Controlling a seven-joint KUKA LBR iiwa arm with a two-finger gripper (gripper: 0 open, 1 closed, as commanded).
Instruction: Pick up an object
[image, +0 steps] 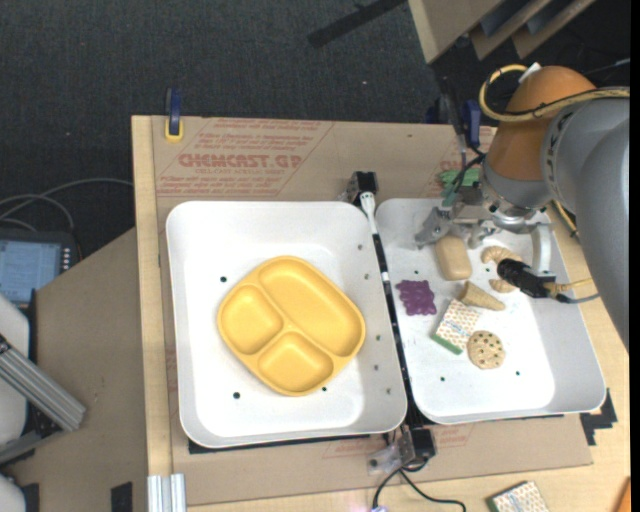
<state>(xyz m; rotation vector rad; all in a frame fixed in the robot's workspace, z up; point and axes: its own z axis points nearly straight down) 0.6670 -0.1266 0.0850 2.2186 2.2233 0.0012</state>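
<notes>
Overhead slanted view of a surface w/ 2 shallow white bins. The left bin (190, 300) is holding a yellow 3-section tray (290, 322). The right bin (560, 380) is carrying small food items: a tan bread-like piece (453, 260) near its far edge, a purple cluster (415, 295) by its left wall, a wedge (482, 295), a cracker (458, 325) and a cookie (486, 349) toward the middle. The end effector (480, 228) is hovering at the bin's far edge, approx. over the bread piece; whether it is wide or narrow can't be told. Best approach, probably: be centering over 1 isolated item, e.g. the bread piece, descending straight, avoiding neighbours.
</notes>
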